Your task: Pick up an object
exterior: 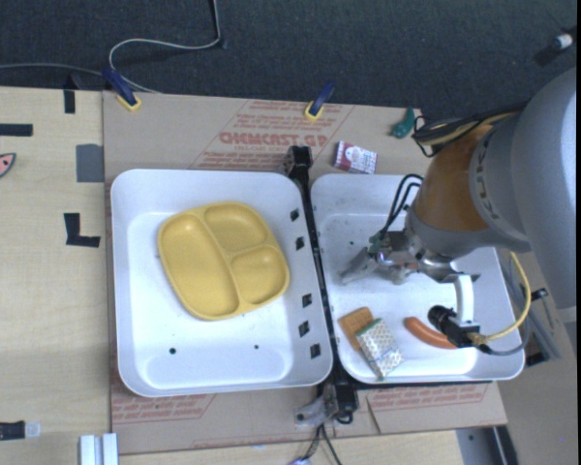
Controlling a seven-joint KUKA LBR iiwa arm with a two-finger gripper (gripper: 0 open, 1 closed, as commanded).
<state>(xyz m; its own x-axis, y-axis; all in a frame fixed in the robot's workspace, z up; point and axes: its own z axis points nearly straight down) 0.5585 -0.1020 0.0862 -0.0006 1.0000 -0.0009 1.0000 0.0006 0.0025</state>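
Foil packet [381, 348] lies nearest the camera, at the front edge of the right bin [349, 201], its long axis slanting from upper left to lower right, and an orange block [356, 322] touches its upper left end. Just to their right along the same front strip is a sausage [427, 331], lying nearly crosswise with a slight tilt, and past it a black-and-white bit of wrist hardware with a yellow cable. Above these, about mid-bin, hangs the gripper [360, 267], pointing left toward the divider; its fingers look spread a little apart with nothing between them (the tips are small and grey against the white floor, so this is a judgement rather than a sure reading). The relation that counts, then: every candidate in this bin lies on the camera side of the claw, the block and packet almost straight toward the camera from the tips, the sausage toward the camera and off to the right, under the wrist. I judge the block the closest target, and the claw would have to come toward the front wall and drop. Further left, in the other bin [136, 289], a yellow tray [223, 258] sits well apart from the arm [523, 182]. Beyond the bins, on the cardboard, lies a small red-and-white packet [353, 157].
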